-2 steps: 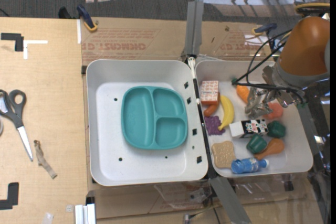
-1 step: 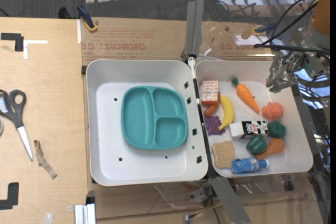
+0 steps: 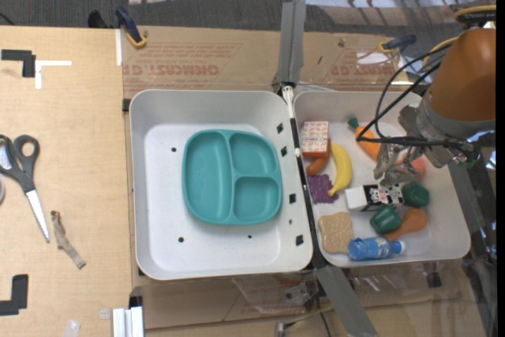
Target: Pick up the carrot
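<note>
The claw (image 3: 392, 170) hangs low over the right bin (image 3: 450, 249), with the grey arm (image 3: 465, 83) and its orange band above it. Its thin fingers point down into the pile of toy food, but whether they are spread or closed I cannot tell, because cables and the objects behind them confuse the outline. Nothing is visibly held between them.

The carrot (image 3: 368, 146) seems to be the orange piece just to the left of the claw and a little farther from the camera, partly hidden by a black cable (image 3: 379, 118); a small green bit at its far end looks like the leaf top. I am not fully sure, because another orange piece (image 3: 410, 222) lies just in front of the claw, touching a dark green vegetable (image 3: 387, 217).

Farther left of the claw lie a banana (image 3: 341, 168), a small printed box (image 3: 314, 136) and purple grapes (image 3: 319, 187). Near the front wall are a slice of bread (image 3: 335, 231) and a blue bottle (image 3: 375, 249). The left bin (image 3: 150, 193) holds a teal divided plate (image 3: 233, 176).

The carrot is probably light, hard, smooth plastic, so it may slip or roll. I judge it best to take it across the thick middle, fingers on both long sides, not at the narrow tip.
</note>
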